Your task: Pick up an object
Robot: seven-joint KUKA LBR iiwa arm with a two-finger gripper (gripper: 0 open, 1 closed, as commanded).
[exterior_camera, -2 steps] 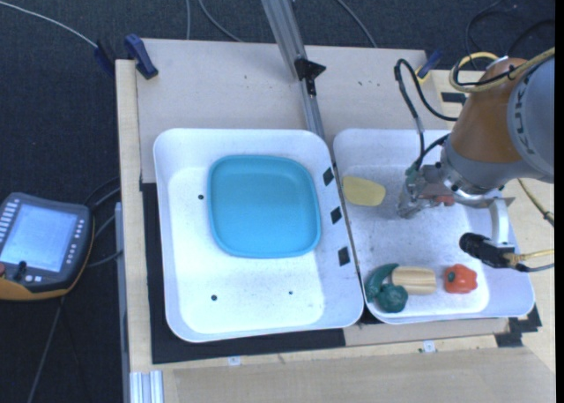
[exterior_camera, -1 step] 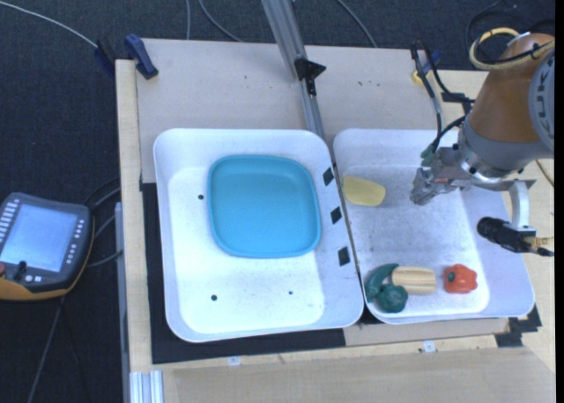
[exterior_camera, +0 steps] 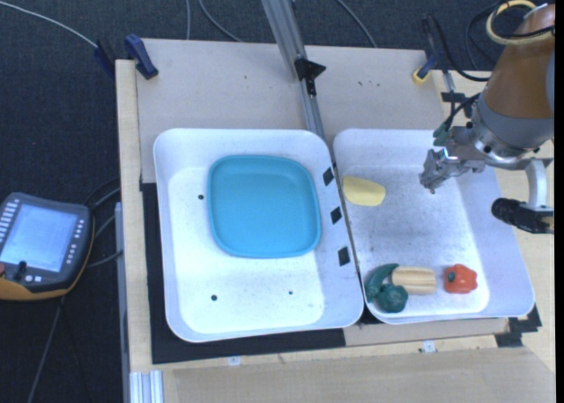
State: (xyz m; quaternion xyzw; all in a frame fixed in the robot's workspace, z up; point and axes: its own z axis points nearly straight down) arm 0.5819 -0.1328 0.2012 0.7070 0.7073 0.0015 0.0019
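Observation:
The right bin (exterior_camera: 414, 225) holds a pale yellow lump (exterior_camera: 363, 190) near its left wall. Along its front edge lie a dark green piece (exterior_camera: 386, 287), a tan cylinder (exterior_camera: 414, 280) and a red pepper-like piece (exterior_camera: 459, 279). My gripper (exterior_camera: 432, 179) hangs over the bin's back right part, pointing down, well apart from all of these. Nothing shows between its fingers.
The left bin (exterior_camera: 176, 242) carries a light blue square plate (exterior_camera: 264, 205). A metal pole (exterior_camera: 286, 26) slants across the bench behind the bins. Blue clamps (exterior_camera: 141, 55) sit at the bench's back corners. A teach pendant (exterior_camera: 40, 242) lies on the floor at left.

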